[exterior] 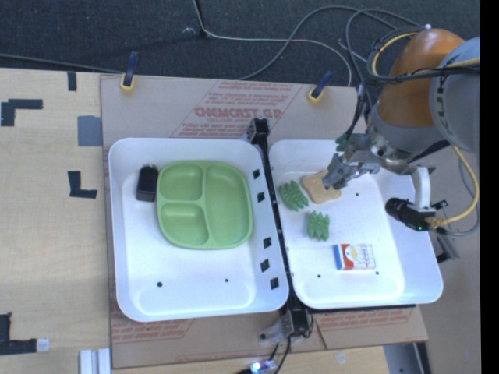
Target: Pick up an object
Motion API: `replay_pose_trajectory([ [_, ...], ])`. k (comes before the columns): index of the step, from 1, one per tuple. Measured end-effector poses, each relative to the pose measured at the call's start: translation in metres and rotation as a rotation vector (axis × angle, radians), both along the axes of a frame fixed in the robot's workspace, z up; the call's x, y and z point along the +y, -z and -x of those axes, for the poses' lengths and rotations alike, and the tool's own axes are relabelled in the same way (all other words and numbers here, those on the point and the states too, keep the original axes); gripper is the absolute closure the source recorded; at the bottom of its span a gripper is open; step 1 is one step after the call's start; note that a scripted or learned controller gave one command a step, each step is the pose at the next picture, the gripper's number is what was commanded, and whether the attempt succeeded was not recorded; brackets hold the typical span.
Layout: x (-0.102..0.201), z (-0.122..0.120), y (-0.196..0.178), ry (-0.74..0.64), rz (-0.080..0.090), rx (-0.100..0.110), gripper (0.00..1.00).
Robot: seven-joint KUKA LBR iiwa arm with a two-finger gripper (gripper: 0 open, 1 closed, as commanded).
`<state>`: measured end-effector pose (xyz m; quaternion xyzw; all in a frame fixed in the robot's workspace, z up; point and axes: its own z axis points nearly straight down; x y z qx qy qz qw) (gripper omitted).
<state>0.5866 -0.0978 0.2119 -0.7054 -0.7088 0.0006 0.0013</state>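
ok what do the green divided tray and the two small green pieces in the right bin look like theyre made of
The green divided tray looks like moulded plastic with a smooth, slightly matte finish: even pale green, rounded compartment walls, soft highlights. The two small green pieces are darker and ridged or bumpy, possibly rubber or soft plastic toy food; they are too small to tell for certain.

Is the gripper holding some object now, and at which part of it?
It cannot be told. The gripper is down at the upper right edge of the tan piece in the right bin, but no grasp is visible.
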Motion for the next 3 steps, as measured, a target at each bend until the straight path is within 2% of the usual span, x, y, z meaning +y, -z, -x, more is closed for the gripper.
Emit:
replay_pose_trajectory([
  [1,0.052,-0.007,0.005,-0.001,0.000,-0.001,1.00],
  [3,0.156,-0.003,0.017,0.000,0.001,0.000,1.00],
])
